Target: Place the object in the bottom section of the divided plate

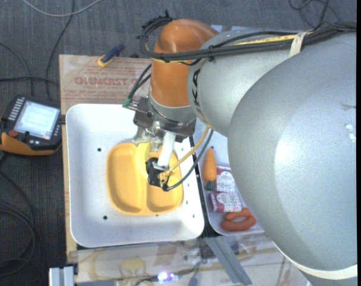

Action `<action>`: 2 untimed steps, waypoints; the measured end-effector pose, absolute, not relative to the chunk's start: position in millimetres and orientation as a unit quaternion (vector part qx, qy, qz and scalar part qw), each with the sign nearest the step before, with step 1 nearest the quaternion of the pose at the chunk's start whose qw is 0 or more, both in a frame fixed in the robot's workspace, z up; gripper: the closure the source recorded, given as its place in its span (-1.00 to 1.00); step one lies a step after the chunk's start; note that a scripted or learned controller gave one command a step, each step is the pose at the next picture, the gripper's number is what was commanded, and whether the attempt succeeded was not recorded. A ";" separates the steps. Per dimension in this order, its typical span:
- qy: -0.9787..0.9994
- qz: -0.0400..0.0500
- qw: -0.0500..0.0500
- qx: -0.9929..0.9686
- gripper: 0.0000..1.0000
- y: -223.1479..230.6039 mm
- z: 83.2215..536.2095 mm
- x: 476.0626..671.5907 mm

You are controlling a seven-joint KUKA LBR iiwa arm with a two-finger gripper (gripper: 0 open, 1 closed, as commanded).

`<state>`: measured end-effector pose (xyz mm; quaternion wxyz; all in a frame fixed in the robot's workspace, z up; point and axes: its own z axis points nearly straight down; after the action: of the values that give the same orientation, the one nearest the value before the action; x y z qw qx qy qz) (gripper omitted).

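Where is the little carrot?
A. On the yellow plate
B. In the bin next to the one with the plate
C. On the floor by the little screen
B: the carrot lies in the right bin, beside a packet and a sausage, while the yellow plate sits in the left bin.

One camera, fixed above the bench (70, 76), looks down at a slant. The left bin (85, 159) lies whole near the frame's centre — the right bin (212, 224) shows only a sliver, because the arm (288, 130) looms close to the lens from the right.
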<state>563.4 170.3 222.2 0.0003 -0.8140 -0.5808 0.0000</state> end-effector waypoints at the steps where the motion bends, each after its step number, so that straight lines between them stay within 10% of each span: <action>1: -0.581 0.002 0.000 -0.814 -1.00 169.7 219.8 563.0; 2: -0.581 0.002 0.000 -0.814 -1.00 169.7 219.8 563.0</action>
<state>563.0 169.7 219.8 0.0003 -0.8142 -0.5806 0.0023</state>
